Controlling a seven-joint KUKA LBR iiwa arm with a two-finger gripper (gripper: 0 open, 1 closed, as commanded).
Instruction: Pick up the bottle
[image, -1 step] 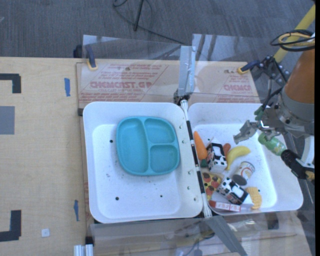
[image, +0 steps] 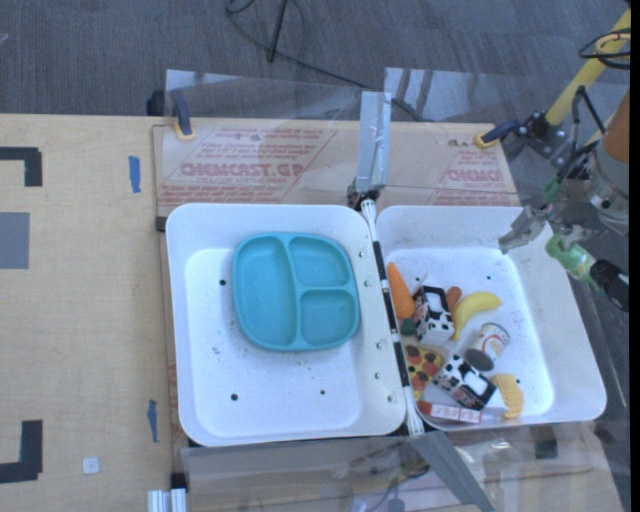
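Observation:
A small green bottle (image: 574, 259) with a dark cap pointing right hangs in the air over the right rim of the right bin (image: 560, 385). My gripper (image: 562, 248) is at the far right of the camera view, raised above that rim. It is shut on the bottle's green body, and a grey finger (image: 520, 232) sticks out to the left. The arm's wrist and cables hide the upper part of the gripper.
The right bin holds a carrot (image: 400, 290), a banana (image: 476, 306), a can (image: 490, 338), black-and-white dice-like blocks (image: 433, 312) and other small toys. A teal divided plate (image: 296, 290) lies in the left bin (image: 200, 380). A metal divider post (image: 372, 140) stands behind the bins.

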